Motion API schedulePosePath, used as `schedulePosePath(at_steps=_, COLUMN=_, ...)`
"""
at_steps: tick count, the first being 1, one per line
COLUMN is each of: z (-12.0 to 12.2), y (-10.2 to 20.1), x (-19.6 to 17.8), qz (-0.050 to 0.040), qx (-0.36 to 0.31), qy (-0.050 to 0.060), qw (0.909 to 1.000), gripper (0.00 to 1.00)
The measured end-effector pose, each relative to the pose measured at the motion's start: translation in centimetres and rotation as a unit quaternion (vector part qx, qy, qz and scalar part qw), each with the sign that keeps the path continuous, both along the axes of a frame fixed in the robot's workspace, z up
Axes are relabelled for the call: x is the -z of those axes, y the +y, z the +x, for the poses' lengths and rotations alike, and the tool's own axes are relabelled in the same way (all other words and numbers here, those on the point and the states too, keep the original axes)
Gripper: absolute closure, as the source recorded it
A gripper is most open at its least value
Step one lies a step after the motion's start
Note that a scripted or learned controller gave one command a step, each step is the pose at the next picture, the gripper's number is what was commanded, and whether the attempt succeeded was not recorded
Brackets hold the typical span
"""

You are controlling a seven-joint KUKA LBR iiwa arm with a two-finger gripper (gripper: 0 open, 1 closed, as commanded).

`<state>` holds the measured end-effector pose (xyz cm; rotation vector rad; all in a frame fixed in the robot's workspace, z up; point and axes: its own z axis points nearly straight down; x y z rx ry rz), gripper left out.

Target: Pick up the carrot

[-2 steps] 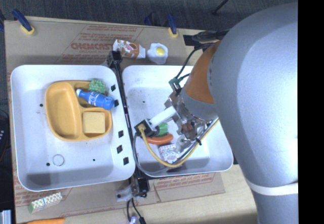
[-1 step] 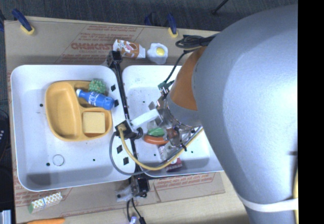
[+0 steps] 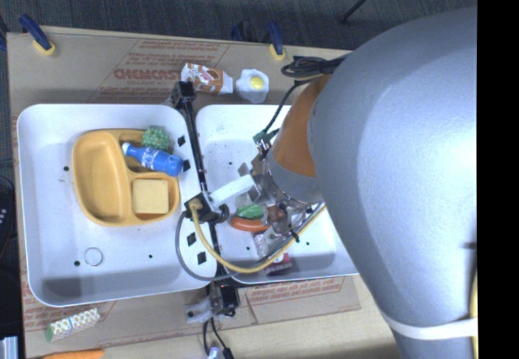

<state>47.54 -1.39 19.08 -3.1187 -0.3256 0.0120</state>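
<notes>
The carrot (image 3: 246,224), orange-red and short, lies in the right bin (image 3: 219,134) near its front left, with a small green piece (image 3: 250,210) just behind it. My gripper (image 3: 274,215) is low in this bin, right beside the carrot's right end and partly over it. The big grey arm with its orange band (image 3: 293,143) hides the rest of the bin's right side. A white flat item (image 3: 233,190) lies just left of the gripper.
The left bin (image 3: 40,187) holds a yellow divided tray (image 3: 93,179) with a blue bottle (image 3: 152,158), a green item (image 3: 157,138) and a tan block (image 3: 151,195). A small carton (image 3: 203,78) and a white-yellow object (image 3: 253,84) sit behind the bins. Cables (image 3: 203,244) run between the bins.
</notes>
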Motion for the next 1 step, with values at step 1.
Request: schedulePosePath(at_steps=1, z=0.00, y=0.00, x=0.00, qz=0.0000, qx=0.000, qy=0.000, qw=1.0000, gripper=0.00)
